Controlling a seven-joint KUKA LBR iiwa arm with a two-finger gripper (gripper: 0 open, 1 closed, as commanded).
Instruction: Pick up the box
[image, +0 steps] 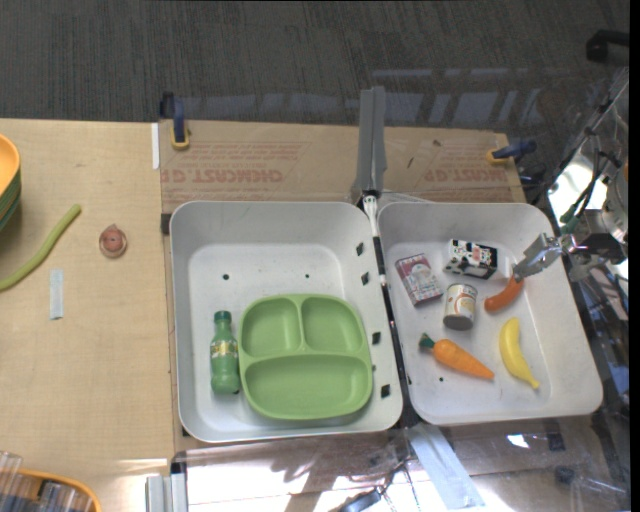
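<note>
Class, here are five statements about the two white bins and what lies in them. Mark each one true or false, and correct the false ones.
1. The green bottle lies in the left bin, beside the green divided plate. True.
2. The banana lies in the left bin. False: it lies in the right bin.
3. The claw holds the pinkish box. False: the box lies apart from it on the bin floor.
4. The small can stands between the pinkish box and the carrot. True.
5. The divided plate carries the carrot. False: the carrot lies in the right bin.
</note>
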